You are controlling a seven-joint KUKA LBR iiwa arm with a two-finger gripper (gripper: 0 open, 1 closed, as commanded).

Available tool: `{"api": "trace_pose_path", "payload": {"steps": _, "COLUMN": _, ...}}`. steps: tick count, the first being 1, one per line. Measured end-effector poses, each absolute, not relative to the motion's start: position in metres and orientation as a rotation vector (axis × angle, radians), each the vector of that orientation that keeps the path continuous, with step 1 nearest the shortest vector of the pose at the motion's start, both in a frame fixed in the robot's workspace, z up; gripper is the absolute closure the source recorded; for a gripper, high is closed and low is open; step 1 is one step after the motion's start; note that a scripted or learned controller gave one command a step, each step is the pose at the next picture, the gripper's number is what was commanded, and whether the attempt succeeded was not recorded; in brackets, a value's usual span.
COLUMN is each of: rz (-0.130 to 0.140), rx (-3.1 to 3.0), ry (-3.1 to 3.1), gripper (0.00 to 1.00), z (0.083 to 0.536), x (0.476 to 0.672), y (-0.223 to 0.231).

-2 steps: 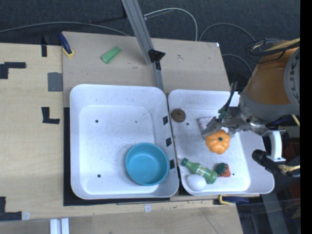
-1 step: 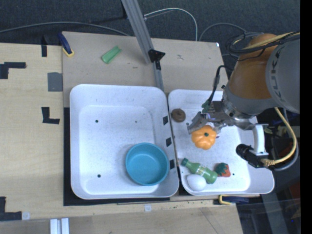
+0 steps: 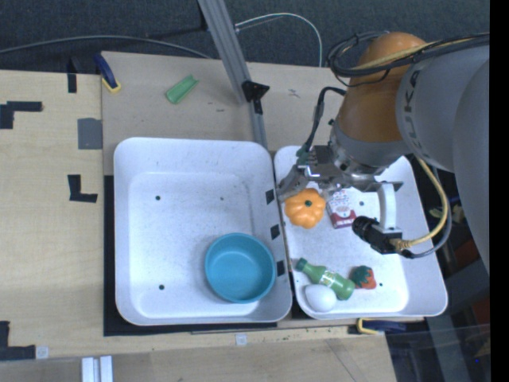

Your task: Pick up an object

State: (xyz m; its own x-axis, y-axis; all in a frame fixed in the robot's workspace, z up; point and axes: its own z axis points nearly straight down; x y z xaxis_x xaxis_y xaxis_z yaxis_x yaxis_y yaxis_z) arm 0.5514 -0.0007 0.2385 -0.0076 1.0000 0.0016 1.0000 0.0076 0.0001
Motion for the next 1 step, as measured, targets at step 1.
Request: {"api": "trace_pose_path", "payload": {"steps": 1, "rz": 0.0, "rx": -2.212, "ry": -2.228, "gripper": 1.0, "z": 0.2373, "x": 0.5635, "y": 0.0522}}
